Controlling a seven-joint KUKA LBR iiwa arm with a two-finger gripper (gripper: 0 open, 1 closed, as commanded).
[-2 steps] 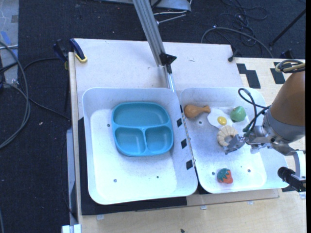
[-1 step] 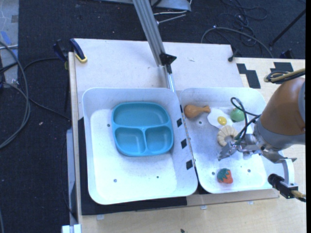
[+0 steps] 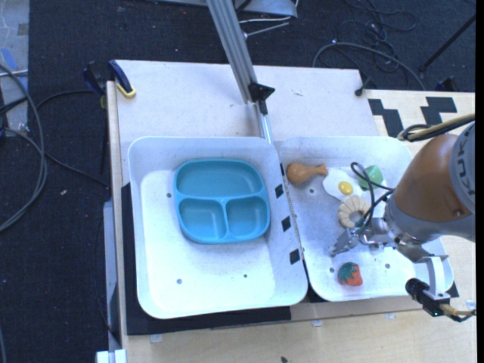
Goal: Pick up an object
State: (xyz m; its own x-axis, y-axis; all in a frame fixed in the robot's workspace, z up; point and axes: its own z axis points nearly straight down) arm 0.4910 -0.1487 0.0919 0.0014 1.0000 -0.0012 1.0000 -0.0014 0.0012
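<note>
Inside the right bin (image 3: 318,282), the gripper (image 3: 344,242) hangs just above the strawberry (image 3: 349,274), its finger spread impossible to tell.

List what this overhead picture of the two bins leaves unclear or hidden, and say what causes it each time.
- Tool: too small and dark in the camera view to tell its state.
- Green toy: partly covered by black cables, so its kind is unclear.
- Right bin: its right side lies under the arm.
- Arm: cut off by the right edge.
- Red toy: too small to identify firmly.
</note>
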